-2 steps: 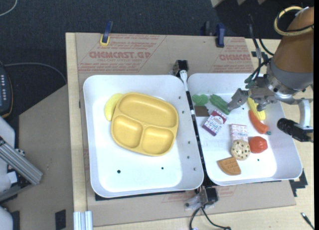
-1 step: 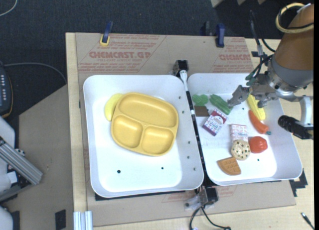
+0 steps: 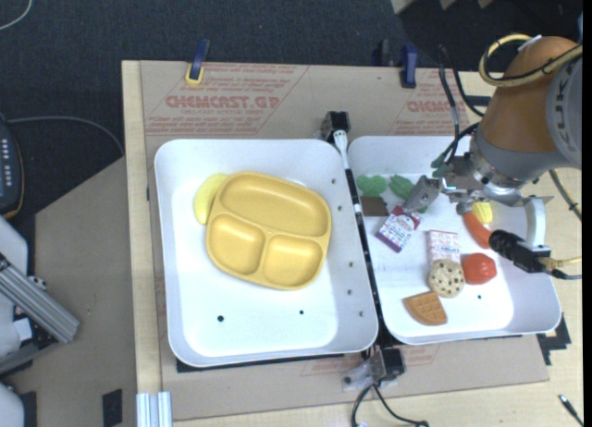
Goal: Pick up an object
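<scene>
Orange carrot [image 3: 477, 225] half hidden under pincer [image 3: 427, 192], pincer's grip unclear, arm cut off.

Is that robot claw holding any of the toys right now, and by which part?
It cannot be told: the gripper hovers low over the right bin, with nothing visibly between its fingers.

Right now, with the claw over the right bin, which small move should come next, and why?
Probably lower the claw a little toward the purple-and-white packet. The claw hangs just above and to the right of that packet in the right bin, nothing shows between its fingers, and the packet lies apart from the green pieces.
</scene>
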Available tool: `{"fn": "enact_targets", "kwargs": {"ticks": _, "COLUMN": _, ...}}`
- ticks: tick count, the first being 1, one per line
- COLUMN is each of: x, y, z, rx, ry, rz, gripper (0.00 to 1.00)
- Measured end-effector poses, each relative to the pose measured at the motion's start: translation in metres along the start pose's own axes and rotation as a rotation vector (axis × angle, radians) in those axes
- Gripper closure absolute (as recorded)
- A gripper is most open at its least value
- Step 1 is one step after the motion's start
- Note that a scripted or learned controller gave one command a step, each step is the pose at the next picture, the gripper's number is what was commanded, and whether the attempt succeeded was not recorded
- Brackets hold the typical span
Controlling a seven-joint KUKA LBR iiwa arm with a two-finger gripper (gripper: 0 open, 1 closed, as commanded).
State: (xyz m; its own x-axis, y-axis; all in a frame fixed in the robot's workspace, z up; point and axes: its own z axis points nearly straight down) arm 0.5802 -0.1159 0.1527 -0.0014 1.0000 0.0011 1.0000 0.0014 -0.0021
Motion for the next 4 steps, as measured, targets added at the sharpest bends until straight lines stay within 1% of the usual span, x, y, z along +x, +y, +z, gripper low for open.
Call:
{"fn": "enact_targets", "kwargs": {"ticks": 1, "x": 0.006, "y": -0.007, "z": 0.056, "rx": 0.0, "ry": 0.0, "rz": 0.002, "gripper": 0.0}}
{"fn": "enact_targets", "kwargs": {"ticks": 2, "x": 0.007, "y": -0.004, "z": 0.063, "rx": -0.006, "ry": 0.002, "rz": 0.001, "gripper": 0.0}}
{"fn": "enact_targets", "kwargs": {"ticks": 3, "x": 0.007, "y": -0.001, "z": 0.05, "rx": -0.019, "ry": -0.002, "rz": 0.001, "gripper": 1.0}}
{"fn": "enact_targets", "kwargs": {"ticks": 4, "x": 0.009, "y": 0.004, "z": -0.011, "rx": -0.005, "ry": -0.002, "rz": 0.0, "gripper": 1.0}}
